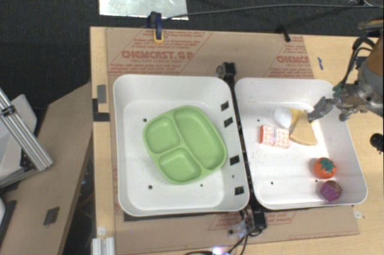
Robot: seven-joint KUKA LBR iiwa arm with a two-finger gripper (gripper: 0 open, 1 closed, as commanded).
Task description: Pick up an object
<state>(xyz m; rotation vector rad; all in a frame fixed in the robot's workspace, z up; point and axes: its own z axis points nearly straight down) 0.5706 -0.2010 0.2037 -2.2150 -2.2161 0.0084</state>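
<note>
Purple toy (330,190) and orange fruit (324,168) sit below the yellow cheese wedge (302,130) — probably light, stiff plastic, best pinched across its narrow sides — while the tool (317,111) hovers at its upper edge, grip unclear.

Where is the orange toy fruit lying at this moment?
The orange toy fruit lies in the right bin, near its front right corner, just above the purple toy and to the right of the pink-and-white packet.
</note>
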